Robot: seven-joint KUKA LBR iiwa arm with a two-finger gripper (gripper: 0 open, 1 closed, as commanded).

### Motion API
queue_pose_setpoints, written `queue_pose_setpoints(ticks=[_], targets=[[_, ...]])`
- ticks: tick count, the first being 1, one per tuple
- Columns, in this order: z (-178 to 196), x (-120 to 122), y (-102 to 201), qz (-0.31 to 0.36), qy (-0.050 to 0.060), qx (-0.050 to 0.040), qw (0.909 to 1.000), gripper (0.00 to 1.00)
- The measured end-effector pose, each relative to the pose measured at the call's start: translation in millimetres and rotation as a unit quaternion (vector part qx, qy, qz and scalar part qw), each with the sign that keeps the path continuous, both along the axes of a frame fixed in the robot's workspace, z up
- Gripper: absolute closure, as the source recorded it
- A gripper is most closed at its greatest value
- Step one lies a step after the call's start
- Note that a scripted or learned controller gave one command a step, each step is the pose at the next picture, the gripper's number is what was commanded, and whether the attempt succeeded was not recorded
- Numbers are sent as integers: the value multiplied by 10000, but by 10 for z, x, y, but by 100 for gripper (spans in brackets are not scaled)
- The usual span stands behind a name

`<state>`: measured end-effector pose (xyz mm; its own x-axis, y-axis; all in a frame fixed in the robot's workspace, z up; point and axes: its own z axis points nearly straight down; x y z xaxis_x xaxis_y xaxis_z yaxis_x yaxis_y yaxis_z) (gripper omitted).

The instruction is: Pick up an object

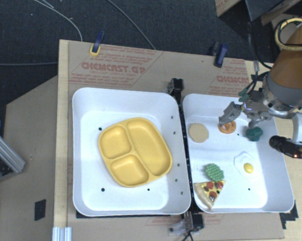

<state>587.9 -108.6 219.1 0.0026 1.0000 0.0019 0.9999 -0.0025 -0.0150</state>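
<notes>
Pizza slice (208, 192) lies lowest in view, at the six o'clock edge of the right bin (275, 197), with a green knobbly piece (214, 172) just above it and a fried egg (245, 165) toward three o'clock from that. In the left bin (80, 153) sits a yellow divided plate (134, 151). Near the right bin's twelve o'clock end lie a tan cookie (198, 132), a small orange piece (226, 128) and a dark green lump (253, 133).

Over these last two hangs the gripper (243, 119), its jaws apart and nothing between them. One finger (229, 114) stands directly over the orange piece; the green lump sits just outside the other finger, toward four o'clock.

The orange piece looks the likeliest pick: probably light, hard plastic toy food, somewhat slick and low to the floor. Taking it across its rounded middle seems best, and the jaws would likely need shifting toward nine o'clock to straddle it.
</notes>
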Motion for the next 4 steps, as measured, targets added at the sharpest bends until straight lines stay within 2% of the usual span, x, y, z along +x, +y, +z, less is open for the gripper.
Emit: queue_pose_setpoints(ticks=[1,2,4], targets=[[72,27,2,13,-67,-8,10000,0],[-362,-5,39,13,-44,-3,10000,0],[-1339,40,144,10,-65,5,10000,0]])
